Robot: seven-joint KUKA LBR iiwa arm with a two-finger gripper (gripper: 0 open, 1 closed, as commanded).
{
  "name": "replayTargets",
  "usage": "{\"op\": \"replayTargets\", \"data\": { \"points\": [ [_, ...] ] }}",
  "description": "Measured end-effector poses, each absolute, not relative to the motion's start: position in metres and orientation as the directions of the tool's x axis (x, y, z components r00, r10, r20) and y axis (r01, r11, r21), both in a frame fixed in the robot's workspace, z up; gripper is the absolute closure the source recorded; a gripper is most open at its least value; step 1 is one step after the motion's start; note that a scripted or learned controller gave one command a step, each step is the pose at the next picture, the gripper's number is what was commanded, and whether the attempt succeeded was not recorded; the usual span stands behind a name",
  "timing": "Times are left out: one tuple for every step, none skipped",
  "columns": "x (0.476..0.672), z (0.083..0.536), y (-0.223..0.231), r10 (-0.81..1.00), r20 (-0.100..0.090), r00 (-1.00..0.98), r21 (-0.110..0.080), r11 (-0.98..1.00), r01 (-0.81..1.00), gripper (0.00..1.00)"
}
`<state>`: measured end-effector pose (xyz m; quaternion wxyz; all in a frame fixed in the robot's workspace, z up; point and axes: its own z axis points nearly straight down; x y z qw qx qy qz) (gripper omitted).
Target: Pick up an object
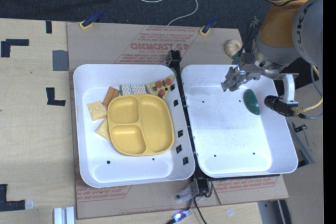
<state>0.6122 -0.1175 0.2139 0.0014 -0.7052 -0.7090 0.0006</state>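
A yellow divided plate (140, 124) lies in the left bin (86, 113), with small flat pieces around it: tan squares (97, 110), an orange-brown piece (111, 95), a patterned piece (132, 89) and a slice-shaped piece (161, 85). In the right bin (231, 155) lies a dark green oval object (252, 102) near the right wall. My gripper (231, 82) hangs over the upper part of the right bin, just left of and above the green object, and nothing shows between its fingers.
A round beige object (232, 48) rests on the cardboard behind the right bin. A white cable (168, 0) loops over the dark floor at the back. A black divider with clips (181, 113) runs between the bins. The arm (286, 23) crosses the right bin's upper right corner.
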Motion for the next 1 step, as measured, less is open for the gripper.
{"op": "replayTargets", "data": {
  "points": [
    [0.6118, 0.2162, -0.0727, 1.000, 0.001, -0.006, -0.002, 0.006, 1.000, 1.00]
  ]
}}
